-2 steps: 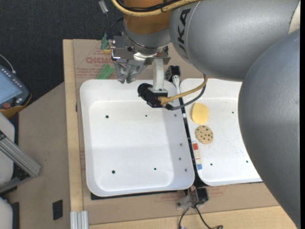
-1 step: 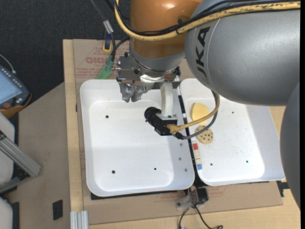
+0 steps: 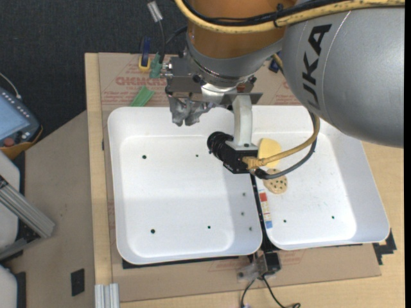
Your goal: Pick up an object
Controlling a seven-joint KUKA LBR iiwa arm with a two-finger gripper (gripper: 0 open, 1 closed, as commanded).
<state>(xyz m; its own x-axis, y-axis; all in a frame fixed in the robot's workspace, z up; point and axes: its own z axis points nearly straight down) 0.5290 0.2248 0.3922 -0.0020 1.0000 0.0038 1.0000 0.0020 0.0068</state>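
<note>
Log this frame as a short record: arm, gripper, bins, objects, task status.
arm: grey KUKA arm, orange band, reaching in from the right
gripper: gripper over the left bin's far edge, nothing seen between its fingers
left bin: left bin, white
right bin: right bin holds a yellow piece, a tan spotted disc, and a red-and-white stick at the divider
task status: no object picked up

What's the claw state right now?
Claw: cannot be told, it hangs over the back rim of the left bin with nothing visibly held.
</note>
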